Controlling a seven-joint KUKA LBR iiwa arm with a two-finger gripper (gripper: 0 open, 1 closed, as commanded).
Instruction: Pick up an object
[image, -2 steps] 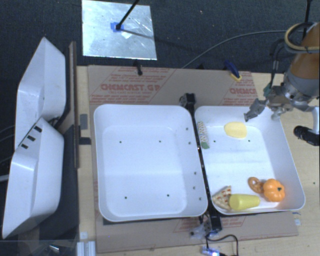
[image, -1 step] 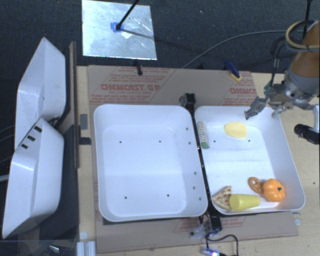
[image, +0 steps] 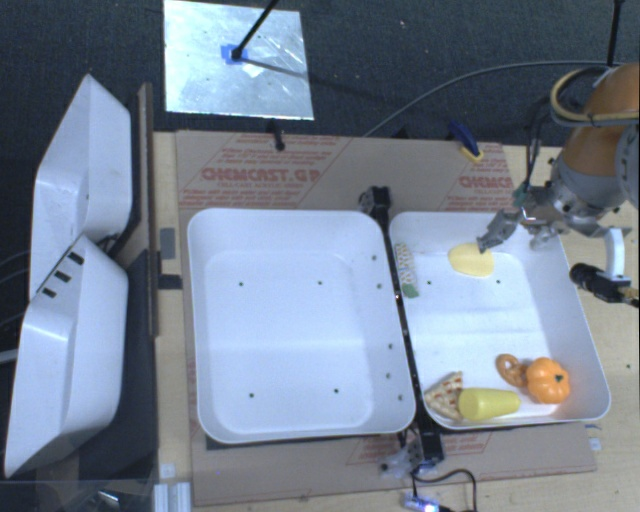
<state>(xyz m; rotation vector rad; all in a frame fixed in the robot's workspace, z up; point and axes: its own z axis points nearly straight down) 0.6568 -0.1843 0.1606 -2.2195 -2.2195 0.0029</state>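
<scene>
The grey robot arm with the orange band (image: 597, 150) comes in from about two o'clock and dips into the right white plastic bin (image: 520, 310). Its two-finger claw (image: 492, 243) points down at the flat pale yellow round thing (image: 471, 260), which lies near the top of that bin, at about twelve o'clock. The tip looks like it is touching the top edge of the yellow thing, or is just beside it. I cannot tell how wide the claw is or if it has hold of anything, because the tip is dark and small from up here. I think the arm leans in this way so it can grab that yellow thing, since it sits alone with room around it. The other toys are bunched in the bin's near corner, at about five o'clock: a small orange pumpkin-shaped toy (image: 547, 380), a brown pretzel-shaped toy (image: 510, 369) touching it, a long yellow rounded toy (image: 488, 403), and a tan wedge like a pizza slice (image: 445, 393). Packed so close, they would be harder to pick one by one. The left white plastic bin (image: 290, 320) sits at nine o'clock. Under both bins is a brown cardboard sheet (image: 260, 172) with red letters that seem to say CHEMCAST, but some letters are hard to read.
</scene>
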